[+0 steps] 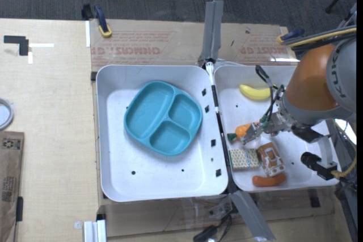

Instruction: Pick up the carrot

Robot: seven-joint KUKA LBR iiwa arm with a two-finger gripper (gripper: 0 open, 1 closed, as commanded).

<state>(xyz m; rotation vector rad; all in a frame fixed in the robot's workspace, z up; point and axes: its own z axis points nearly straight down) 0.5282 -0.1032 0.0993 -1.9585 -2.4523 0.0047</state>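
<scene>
The carrot (pixel 242 131), a small orange piece with a green end, lies near the left side of the right bin (pixel 317 178). My gripper (pixel 256 130) is low over that bin and reaches in from the right. Its tip sits right against the carrot's right end. From this angle I cannot make out whether the carrot is inside the gripper or just beside it. The arm's orange band (pixel 309 85) hangs above the bin's right half and hides part of its floor.
A yellow banana (pixel 254 92) lies at the back of the right bin. A checkered cracker (pixel 243 158), a brown patterned block (pixel 270 159) and a sausage (pixel 268 180) lie at its front. The left bin (pixel 113 178) holds a blue three-part plate (pixel 163 117).
</scene>
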